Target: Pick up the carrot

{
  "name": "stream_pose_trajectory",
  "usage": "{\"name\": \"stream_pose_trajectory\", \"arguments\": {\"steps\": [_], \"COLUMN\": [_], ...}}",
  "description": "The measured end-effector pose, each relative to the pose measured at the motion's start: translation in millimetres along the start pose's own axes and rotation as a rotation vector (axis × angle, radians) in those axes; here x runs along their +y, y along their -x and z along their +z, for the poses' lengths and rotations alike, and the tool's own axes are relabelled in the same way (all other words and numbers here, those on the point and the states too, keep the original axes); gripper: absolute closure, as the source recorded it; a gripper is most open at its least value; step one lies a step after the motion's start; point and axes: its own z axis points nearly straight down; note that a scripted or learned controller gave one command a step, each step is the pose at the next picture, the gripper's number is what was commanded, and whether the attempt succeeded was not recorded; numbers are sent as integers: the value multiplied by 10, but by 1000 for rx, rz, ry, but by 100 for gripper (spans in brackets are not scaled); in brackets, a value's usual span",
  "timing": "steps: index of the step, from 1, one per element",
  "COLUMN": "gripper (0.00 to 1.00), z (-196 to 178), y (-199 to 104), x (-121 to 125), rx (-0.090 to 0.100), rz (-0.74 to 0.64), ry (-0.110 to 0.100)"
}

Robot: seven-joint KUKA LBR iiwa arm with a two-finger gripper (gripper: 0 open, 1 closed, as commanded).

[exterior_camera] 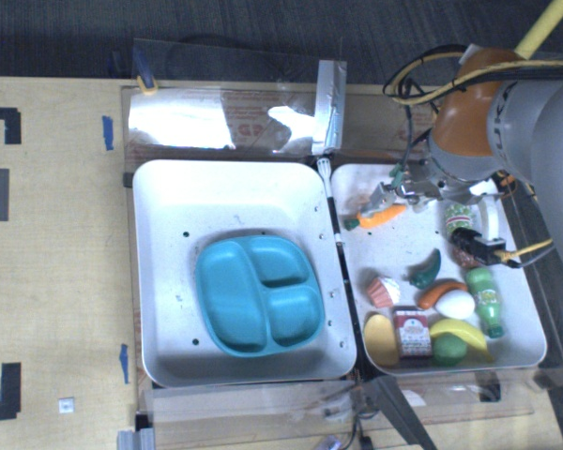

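Observation:
The carrot [382, 217] is small and orange with a green stub at its left end. It lies on the floor of the right bin [535, 345], near the bin's upper left corner. My gripper [399, 191] hangs just above and behind the carrot's right end, very close to it. From this angle I cannot make out whether it touches the carrot. The grey arm with its orange band [469, 120] reaches in from the upper right.
Toy foods crowd the right bin: a green bottle [458, 218], a dark green piece [424, 268], a white egg [455, 306], a banana [462, 331] and a red box [413, 332]. The left bin [169, 204] holds a blue divided plate [260, 293].

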Motion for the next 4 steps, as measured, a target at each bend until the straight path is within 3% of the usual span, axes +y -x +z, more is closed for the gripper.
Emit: {"name": "stream_pose_trajectory", "arguments": {"steps": [1, 2, 3, 4], "gripper": [0, 0, 0, 0], "z": [1, -851, -834, -827], "y": [-19, -202, -428, -637], "x": [57, -142, -304, -157], "rx": [-4, 3, 13, 13], "rz": [-50, -241, -657, -821], "ry": [2, -24, -29, -24]}}
